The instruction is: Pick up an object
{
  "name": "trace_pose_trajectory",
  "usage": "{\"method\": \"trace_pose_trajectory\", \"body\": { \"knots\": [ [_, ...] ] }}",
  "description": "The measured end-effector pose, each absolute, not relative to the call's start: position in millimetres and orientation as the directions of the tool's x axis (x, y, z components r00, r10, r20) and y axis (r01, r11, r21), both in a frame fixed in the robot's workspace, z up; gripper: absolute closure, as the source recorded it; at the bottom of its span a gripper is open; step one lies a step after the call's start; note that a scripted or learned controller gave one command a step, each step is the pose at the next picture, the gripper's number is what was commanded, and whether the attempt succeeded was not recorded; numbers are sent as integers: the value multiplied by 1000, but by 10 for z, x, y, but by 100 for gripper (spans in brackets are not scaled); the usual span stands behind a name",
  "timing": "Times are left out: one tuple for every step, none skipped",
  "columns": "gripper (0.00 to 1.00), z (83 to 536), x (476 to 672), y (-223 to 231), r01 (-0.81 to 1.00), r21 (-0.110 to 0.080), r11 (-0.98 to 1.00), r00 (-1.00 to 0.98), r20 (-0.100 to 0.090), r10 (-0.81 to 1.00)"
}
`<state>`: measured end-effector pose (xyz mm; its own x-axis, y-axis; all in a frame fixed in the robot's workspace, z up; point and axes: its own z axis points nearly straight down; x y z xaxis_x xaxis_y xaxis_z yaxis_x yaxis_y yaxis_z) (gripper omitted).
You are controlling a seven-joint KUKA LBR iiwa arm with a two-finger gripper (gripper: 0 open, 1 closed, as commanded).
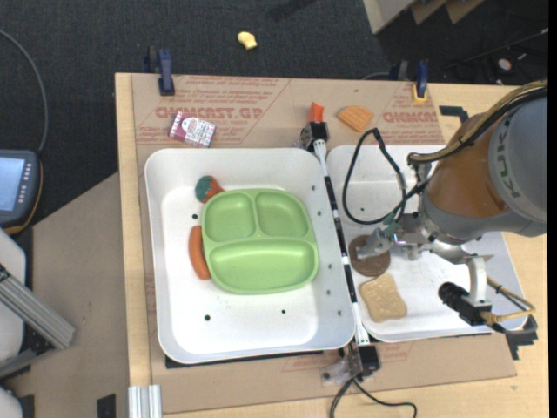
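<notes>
The pincer (376, 247) hung over a brown round thing (371, 259); I could not tell its grip, so it should go straight down slowly.

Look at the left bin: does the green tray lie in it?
Yes. The green tray lies inside the left bin, with an orange piece at its left edge.
</notes>
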<state>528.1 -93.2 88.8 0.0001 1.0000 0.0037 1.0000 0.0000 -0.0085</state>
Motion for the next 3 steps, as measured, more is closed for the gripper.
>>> {"method": "trace_pose_trajectory", "body": {
  "knots": [
    [0,875,5850,-1697,1000,10,-3,3,-5,1000],
    [0,1247,6713,-2092,1000,13,3,-3,-6,1000],
    [0,848,6054,-1673,1000,0,-2,2,2,1000]
  ]
}}
